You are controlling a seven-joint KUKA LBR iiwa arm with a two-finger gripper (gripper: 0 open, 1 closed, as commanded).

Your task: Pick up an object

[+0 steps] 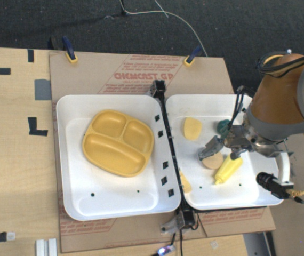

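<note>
My gripper (224, 151) hangs over the middle of the right bin (205, 104), below the arm's orange band. Its fingers (210, 149) stand open, spread apart with nothing between them. Just under the left finger lies a tan round piece (213, 162), partly covered by it. A yellow bottle-shaped object (227, 170) lies slanted beside the right finger. A pale yellow lump (192, 128) sits to the upper left of the gripper. A small green object (224, 126) is right behind the gripper, half hidden by the wrist.
A yellow wedge (185, 182) rests against the black divider (165, 143) between the bins. The left bin (72, 159) holds a yellow compartment plate (118, 142). Blue and yellow clamps (69, 49) pin the cardboard at the back.
</note>
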